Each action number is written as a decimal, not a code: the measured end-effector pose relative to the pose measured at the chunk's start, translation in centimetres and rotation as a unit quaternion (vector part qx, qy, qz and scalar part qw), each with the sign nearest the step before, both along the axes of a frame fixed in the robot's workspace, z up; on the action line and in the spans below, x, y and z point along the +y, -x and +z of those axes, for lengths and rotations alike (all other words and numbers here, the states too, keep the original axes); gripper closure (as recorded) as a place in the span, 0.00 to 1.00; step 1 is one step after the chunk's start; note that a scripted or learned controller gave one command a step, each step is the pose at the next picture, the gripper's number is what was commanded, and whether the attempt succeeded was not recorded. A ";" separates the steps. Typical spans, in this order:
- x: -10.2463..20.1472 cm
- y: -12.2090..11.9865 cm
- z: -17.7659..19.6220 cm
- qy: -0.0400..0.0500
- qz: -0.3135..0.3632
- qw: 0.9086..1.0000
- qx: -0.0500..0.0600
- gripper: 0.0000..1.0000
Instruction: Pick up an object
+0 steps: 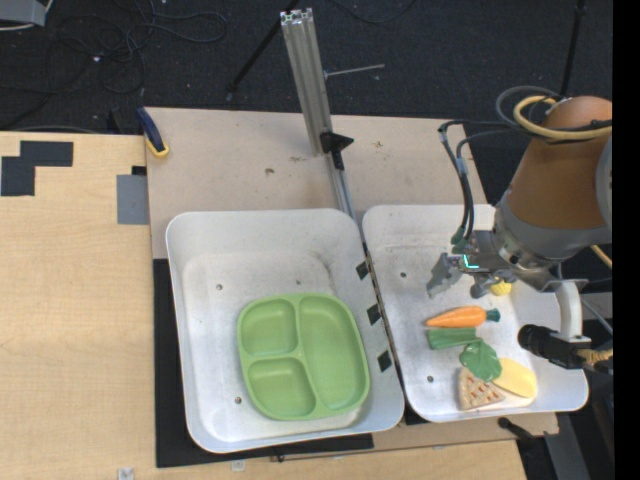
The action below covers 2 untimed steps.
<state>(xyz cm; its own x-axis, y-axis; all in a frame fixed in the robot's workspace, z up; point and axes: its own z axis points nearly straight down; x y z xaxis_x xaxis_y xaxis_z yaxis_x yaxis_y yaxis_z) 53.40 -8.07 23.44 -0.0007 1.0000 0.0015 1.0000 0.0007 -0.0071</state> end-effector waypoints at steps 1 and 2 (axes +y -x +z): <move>0.0 -0.1 0.1 0.000 0.000 1.000 -0.001 0.00; 0.3 0.5 -4.4 0.000 0.000 1.000 0.001 0.00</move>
